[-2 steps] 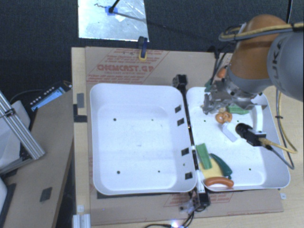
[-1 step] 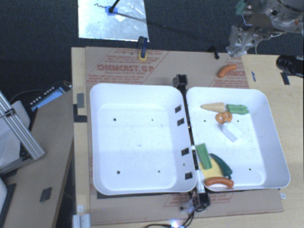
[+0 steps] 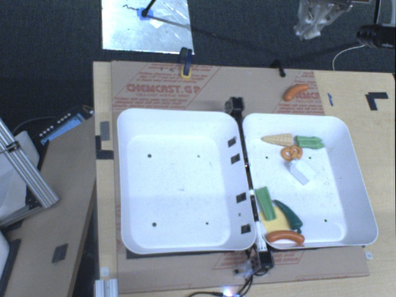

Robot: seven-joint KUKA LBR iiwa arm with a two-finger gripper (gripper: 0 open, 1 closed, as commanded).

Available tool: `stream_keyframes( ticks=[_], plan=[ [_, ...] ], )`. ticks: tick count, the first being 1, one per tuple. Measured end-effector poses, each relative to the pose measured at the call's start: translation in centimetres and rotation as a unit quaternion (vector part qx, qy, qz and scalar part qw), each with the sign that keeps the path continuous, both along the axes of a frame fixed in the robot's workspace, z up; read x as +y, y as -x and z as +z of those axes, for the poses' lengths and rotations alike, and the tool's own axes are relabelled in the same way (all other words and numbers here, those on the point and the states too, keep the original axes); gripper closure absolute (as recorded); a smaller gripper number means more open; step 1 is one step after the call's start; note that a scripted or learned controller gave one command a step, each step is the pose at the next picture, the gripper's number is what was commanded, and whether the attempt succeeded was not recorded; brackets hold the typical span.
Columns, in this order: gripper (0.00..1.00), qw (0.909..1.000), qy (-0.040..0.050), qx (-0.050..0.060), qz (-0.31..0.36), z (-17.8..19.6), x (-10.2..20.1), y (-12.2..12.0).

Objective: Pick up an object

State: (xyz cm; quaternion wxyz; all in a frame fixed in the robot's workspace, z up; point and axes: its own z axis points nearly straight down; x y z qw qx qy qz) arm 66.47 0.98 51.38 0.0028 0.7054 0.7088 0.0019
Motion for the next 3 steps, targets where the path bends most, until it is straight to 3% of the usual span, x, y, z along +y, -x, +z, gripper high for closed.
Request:
stream_keyframes(
  ticks=[1,2,3],
  plan=[
    [1.0,1.0,-0.0008,0.0,0.001,2.3,1.9,-0.4],
    [1.0,1.0,0.0008,0.002,-0.006,0.6,-7.0,-0.3],
    [1.0,1.0,-0.0004,0.001,0.0,2.3,-5.6,0.8]
  ],
)
